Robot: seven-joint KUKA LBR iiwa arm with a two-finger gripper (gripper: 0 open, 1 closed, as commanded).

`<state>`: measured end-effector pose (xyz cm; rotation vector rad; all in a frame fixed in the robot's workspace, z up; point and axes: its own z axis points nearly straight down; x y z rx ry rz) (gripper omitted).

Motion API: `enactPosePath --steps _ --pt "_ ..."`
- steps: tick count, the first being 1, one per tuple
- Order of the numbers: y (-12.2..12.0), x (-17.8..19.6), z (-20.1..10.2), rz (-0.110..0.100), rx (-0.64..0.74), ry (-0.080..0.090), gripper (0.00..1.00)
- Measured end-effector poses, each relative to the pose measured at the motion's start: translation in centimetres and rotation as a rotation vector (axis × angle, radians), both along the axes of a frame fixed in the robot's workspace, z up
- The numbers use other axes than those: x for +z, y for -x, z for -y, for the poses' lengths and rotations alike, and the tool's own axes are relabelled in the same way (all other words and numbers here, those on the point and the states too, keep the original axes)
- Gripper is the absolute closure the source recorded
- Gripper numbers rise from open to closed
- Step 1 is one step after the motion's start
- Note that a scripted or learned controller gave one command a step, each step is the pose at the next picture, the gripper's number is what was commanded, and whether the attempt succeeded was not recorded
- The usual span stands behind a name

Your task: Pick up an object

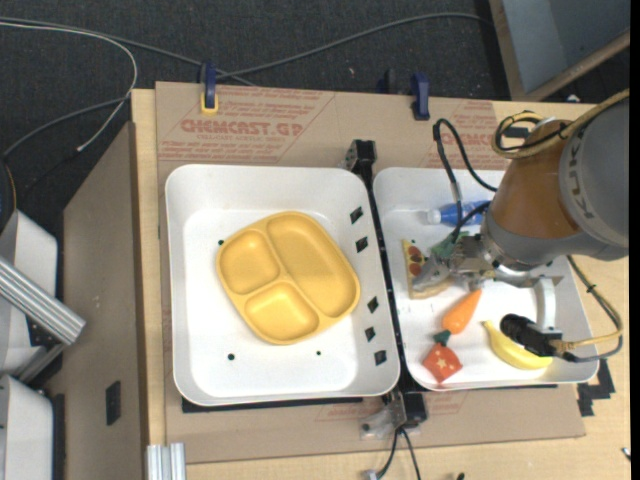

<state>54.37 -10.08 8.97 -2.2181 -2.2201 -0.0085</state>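
The carrot (461, 311) lies in the right bin (580, 366) just beside the tool (437, 268), whose grip state is indiscernible.
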Motion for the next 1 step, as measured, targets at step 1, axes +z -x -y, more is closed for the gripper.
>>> enactPosePath --steps 1 --pt "-0.34 1.35 -0.20 0.011 0.001 -0.001 1.00"
